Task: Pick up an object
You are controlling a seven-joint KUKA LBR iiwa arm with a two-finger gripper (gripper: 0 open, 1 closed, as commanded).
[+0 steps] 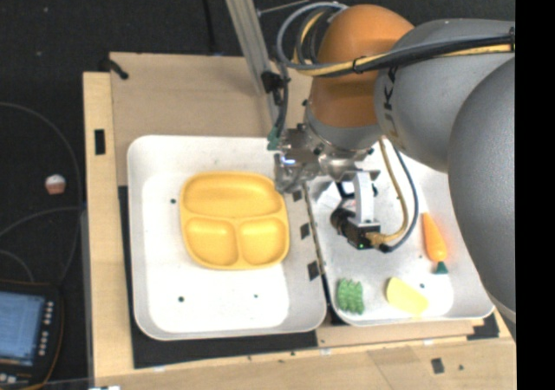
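Bench (173, 98): a pale wooden top is seen, set against a dark floor (52, 24).
Left bin (156, 293): shallow and white, placed just beside the right bin (460, 282).
Metal rail (240, 7): seen slanting from the bench's far edge to the top of the view.
Screen device (22, 328): lit bluish, seen off the bench at lower left.
Small ball (55, 183): pale, seen on the floor left of the bench.

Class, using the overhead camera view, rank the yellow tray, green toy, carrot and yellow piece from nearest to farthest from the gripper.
1. Yellow tray, left bin, beside the gripper.
2. Green toy, right bin, front.
3. Carrot and yellow piece, farther right: too close to call.
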